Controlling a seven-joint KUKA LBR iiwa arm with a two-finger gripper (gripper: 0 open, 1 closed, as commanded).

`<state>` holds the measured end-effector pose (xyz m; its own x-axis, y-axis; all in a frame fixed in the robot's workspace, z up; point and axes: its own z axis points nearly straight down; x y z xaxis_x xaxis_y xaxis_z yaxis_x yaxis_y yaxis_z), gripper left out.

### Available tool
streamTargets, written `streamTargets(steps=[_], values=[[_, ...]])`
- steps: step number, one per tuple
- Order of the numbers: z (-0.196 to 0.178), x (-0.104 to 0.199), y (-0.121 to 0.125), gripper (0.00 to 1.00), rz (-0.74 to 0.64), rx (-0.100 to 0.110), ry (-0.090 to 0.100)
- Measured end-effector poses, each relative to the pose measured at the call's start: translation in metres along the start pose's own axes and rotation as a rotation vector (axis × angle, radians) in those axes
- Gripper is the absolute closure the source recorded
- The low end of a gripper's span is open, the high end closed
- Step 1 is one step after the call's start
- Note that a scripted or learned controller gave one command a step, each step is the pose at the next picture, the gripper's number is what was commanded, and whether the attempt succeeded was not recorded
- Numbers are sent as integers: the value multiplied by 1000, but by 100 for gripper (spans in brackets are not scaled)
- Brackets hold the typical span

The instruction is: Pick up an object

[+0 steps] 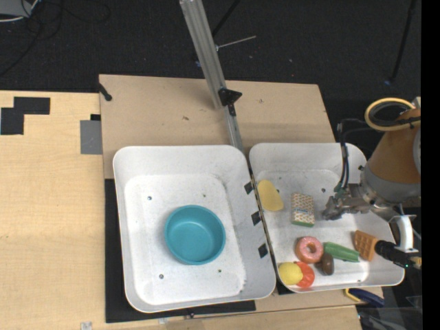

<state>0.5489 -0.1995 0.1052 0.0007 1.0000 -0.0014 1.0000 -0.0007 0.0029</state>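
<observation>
Nothing is lifted yet — your gripper (pixel 333 208) hangs low in the right bin (pixel 302 158), just right of the speckled sponge block (pixel 302 209); its grip state can't be told.

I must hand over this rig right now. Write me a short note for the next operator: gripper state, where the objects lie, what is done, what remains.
Gripper: low inside the right bin, beside the checkered block; jaw state cannot be told, nothing visibly held.
Right bin: yellow piece, pink donut, green stick, brown piece, orange waffle, yellow-red fruit.
Left bin: teal bowl.
Done: arm reached in.
Left: grasp and lift one object.
</observation>
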Motion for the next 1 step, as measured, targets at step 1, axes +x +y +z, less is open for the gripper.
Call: streamTargets(steps=[1], values=[[-53, 3, -9, 100, -1, -1, 0]])
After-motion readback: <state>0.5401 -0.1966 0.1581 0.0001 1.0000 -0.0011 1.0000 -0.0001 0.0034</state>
